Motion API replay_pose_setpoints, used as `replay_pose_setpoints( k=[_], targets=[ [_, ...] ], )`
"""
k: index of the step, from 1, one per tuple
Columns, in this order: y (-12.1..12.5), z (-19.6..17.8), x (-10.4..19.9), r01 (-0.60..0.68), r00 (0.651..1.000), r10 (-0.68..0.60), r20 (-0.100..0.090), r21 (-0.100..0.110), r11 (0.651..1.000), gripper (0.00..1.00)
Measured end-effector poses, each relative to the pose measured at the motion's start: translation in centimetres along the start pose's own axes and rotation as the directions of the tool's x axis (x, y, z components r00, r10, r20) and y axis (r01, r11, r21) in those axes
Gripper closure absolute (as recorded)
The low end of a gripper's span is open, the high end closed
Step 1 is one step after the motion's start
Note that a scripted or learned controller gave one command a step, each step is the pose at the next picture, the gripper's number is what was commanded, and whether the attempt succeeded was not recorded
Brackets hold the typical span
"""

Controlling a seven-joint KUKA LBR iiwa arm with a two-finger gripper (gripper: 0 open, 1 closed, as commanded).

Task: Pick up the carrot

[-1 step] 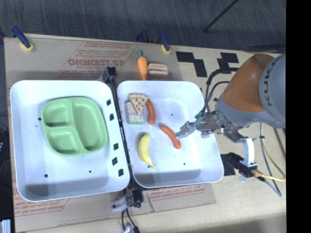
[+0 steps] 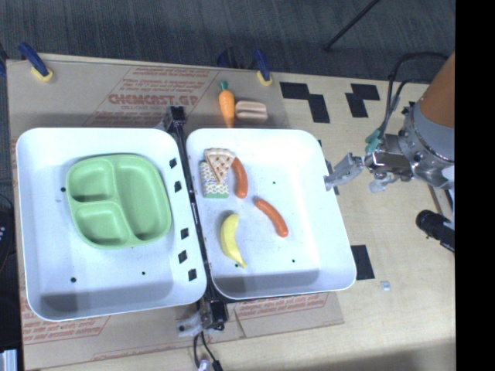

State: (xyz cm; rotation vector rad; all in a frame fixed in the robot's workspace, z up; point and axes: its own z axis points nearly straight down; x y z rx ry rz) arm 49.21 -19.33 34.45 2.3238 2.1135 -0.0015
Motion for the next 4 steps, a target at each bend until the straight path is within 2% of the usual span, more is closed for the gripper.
replay_pose_setpoints(
  k=[1,2,3,4],
  targets=[
    [-1.9,8.7,3.1,-0.156,0.988,0.156,-0.002,0.005,0.988,0.0],
    [-2.8,15.4,12.9,-0.235,0.972,0.235,-0.001,0.007,0.972,0.0],
    [3.1,14.1,13.0,-0.244,0.97,0.244,-0.001,0.004,0.97,0.0],
    [6.7,17.9,8.1,-0.356,0.935,0.356,0.0,0.004,0.935,0.0]
  ],
)
